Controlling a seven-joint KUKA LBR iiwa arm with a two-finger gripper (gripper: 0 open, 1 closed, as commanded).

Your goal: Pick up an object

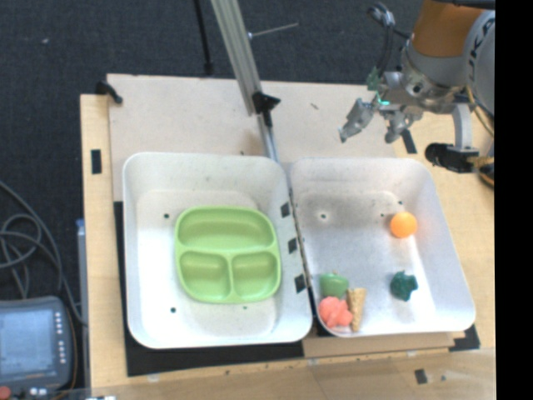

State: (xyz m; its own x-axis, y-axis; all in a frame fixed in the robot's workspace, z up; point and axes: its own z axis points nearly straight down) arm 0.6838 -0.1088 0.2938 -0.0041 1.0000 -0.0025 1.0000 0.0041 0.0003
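Observation:
My gripper (372, 131) hangs above the bench just beyond the far rim of the right bin (433, 192), its two fingers spread open with nothing between them. Inside that bin an orange ball (403, 225) rests near the right wall. A dark green toy (404, 285) lies nearer the front. In the front left corner sit a light green piece (334, 284), a pink piece (336, 312) and a tan cone (356, 307), close together. All of these lie well below and in front of the gripper.
The left bin (150, 215) holds a light green divided plate (226, 252). A slanted metal pole (241, 57) rises from the bench behind the seam between the bins. The bench ends at the left and front.

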